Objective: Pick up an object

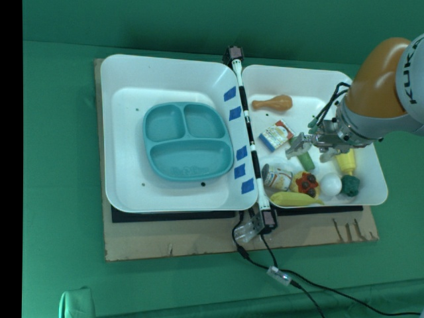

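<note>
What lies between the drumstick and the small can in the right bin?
In the camera view, a small carton with red and blue print lies between the drumstick and the can, on the right bin floor, touching neither.

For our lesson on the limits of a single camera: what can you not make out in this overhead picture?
- Pincer, camera view: too small and cluttered to tell open from shut.
- Green object under it: partly covered by the pincer.
- Small carton: print too small to read.
- Arm: cut off at the right edge.

Glossy white plastic bins [126, 111] sit on rough brown cardboard [165, 247] over matt green cloth [59, 144].
</note>
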Tool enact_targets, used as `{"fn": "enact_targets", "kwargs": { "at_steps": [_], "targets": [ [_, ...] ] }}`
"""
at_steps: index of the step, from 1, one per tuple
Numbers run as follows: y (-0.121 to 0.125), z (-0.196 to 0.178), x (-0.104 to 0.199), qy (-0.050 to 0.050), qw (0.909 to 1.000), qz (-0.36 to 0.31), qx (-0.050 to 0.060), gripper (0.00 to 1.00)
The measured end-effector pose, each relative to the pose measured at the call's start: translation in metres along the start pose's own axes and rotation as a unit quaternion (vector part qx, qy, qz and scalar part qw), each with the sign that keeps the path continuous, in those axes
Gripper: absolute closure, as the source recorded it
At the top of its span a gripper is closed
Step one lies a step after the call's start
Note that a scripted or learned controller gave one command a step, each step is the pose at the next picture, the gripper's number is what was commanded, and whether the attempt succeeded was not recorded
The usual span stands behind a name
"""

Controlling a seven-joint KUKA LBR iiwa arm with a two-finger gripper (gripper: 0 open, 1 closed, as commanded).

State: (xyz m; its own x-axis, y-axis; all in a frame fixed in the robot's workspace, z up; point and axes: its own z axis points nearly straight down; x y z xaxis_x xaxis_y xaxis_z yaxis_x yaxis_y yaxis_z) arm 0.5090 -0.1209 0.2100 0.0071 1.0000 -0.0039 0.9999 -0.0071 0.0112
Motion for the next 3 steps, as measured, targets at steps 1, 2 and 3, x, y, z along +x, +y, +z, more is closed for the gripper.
{"fn": "enact_targets", "kwargs": {
  "at_steps": [1,2,3],
  "targets": [
    [0.002,-0.014,-0.002,-0.002,1.0000,0.003,-0.006,1.00],
    [0.002,-0.014,-0.002,-0.002,1.0000,0.003,-0.006,0.00],
    [0.071,0.023,-0.033,0.001,1.0000,-0.002,-0.004,0.00]
  ]
}}
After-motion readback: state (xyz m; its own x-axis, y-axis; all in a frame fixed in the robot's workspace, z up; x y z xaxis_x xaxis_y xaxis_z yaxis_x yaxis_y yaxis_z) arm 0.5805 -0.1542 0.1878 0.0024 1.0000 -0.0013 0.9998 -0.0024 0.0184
